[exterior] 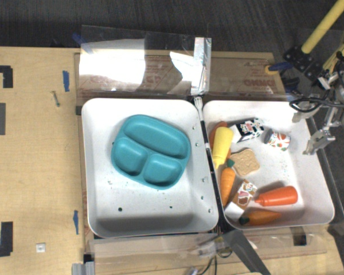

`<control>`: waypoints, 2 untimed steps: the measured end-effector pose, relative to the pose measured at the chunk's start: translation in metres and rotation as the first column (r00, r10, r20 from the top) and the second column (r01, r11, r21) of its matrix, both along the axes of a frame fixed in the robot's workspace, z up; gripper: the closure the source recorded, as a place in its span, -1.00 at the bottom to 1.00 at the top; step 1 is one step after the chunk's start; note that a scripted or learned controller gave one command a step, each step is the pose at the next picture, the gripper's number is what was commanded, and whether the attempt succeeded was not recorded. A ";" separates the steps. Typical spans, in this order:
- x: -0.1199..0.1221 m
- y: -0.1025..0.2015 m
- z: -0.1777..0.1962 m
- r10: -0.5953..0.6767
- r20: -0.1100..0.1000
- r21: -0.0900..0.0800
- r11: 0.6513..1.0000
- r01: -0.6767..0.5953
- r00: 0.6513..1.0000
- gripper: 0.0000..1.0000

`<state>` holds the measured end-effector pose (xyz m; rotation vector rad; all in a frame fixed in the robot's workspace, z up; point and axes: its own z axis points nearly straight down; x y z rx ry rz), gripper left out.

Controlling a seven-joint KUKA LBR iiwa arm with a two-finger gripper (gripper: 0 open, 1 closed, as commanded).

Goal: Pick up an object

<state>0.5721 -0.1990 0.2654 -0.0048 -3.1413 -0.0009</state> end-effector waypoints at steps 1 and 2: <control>-0.066 0.012 -0.115 -0.075 -0.003 0.000 0.997 0.075 0.997 -1.00; -0.089 -0.015 -0.178 0.077 0.008 -0.001 0.997 -0.077 0.997 -1.00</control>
